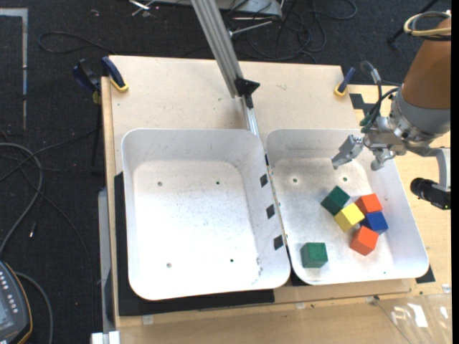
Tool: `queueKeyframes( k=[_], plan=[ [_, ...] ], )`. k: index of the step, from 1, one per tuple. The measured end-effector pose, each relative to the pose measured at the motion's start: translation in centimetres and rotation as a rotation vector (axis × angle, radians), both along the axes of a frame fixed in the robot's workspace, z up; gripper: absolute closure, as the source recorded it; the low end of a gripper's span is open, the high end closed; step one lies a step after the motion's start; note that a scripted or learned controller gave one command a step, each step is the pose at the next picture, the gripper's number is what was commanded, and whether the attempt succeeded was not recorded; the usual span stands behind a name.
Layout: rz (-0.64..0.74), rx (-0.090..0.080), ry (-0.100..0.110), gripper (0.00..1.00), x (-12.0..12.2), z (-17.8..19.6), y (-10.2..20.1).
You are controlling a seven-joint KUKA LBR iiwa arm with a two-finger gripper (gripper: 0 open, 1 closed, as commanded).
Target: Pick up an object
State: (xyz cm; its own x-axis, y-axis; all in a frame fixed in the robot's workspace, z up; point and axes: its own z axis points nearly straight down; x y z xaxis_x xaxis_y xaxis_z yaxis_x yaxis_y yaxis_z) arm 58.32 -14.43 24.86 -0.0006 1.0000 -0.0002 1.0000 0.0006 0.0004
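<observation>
Several small blocks lie in the right bin [301,149]. A dark green block [334,200], a yellow block [350,215], an orange block [370,203], a blue block [376,221] and a second orange block [363,240] cluster together at the bin's right side. Another green block [313,254] sits alone near the front edge. My gripper [363,154] hangs above the bin's back right part, behind the cluster, open with nothing between its fingers.
The left bin [143,149] stands beside the right one, sharing a raised middle wall. A slanted metal pole [219,38] rises from behind the bins. Clamps [115,76] sit at the bench's back corners.
</observation>
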Motion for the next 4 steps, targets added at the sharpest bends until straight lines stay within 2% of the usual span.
queueKeyframes(
  k=[1, 2, 3, 4],
  plan=[
    [-0.002, -0.007, -0.006, 0.00, -1.4, -12.2, 0.4],
    [-0.002, -0.008, -0.026, 0.00, -1.0, -12.8, 1.9],
    [0.007, 0.002, -0.007, 0.00, -4.4, -4.9, 9.1],
    [-0.007, -0.005, -0.003, 0.00, 0.1, -4.4, 0.1]
  ],
)
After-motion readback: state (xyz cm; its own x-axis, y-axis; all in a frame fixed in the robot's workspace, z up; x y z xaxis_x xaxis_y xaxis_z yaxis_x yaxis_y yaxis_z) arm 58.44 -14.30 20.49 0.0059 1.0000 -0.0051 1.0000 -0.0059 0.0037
